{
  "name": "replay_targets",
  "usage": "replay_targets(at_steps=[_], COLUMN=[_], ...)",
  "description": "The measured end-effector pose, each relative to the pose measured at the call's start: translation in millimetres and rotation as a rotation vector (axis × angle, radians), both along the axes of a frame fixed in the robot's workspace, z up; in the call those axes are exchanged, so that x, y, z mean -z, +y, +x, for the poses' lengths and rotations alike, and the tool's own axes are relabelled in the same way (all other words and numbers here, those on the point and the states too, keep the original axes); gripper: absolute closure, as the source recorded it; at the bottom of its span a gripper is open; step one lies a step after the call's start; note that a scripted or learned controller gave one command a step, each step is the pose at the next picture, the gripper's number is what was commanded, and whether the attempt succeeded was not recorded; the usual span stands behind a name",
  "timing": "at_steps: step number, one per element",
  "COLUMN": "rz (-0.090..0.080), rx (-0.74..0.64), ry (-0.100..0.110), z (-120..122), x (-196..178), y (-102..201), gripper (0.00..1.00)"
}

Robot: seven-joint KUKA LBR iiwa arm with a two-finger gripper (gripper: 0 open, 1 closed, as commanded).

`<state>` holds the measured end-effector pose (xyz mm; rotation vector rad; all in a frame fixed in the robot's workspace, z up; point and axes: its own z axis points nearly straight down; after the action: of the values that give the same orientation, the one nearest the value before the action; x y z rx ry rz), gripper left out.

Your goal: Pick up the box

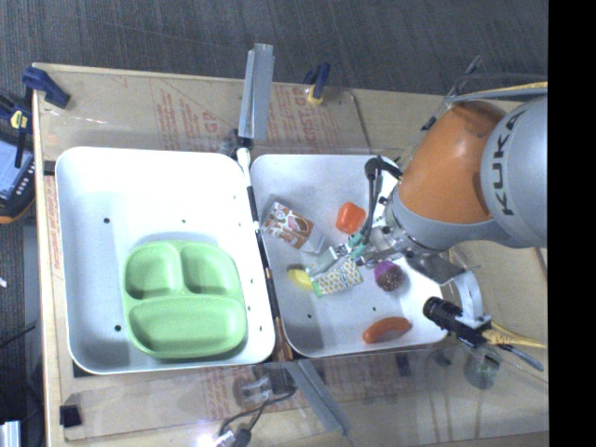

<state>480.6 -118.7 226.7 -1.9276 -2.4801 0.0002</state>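
Two bins sit side by side on the bench, and the left bin (74,250) has a divided tray (184,299) sitting toward its front. In the right bin (307,170) the box (287,224) lies near the left wall, with a small round thing (351,217) to its right and a flat packet (336,277) in front of both. The arm (466,180) hangs over that bin's right side, with a sausage-shaped piece (386,330) near the front wall.

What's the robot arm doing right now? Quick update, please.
Gripper low in right white bin. Small patterned box beside it, not visibly held. Yellow piece, purple ball crowd it.
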Motion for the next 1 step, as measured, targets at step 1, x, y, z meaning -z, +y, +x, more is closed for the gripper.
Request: replay_targets(at_steps=[1], rz=[0.001], rx=[0.006], ry=[0.001], z=[44.5], x=[-38.8], y=[54.9], gripper=[1.00])
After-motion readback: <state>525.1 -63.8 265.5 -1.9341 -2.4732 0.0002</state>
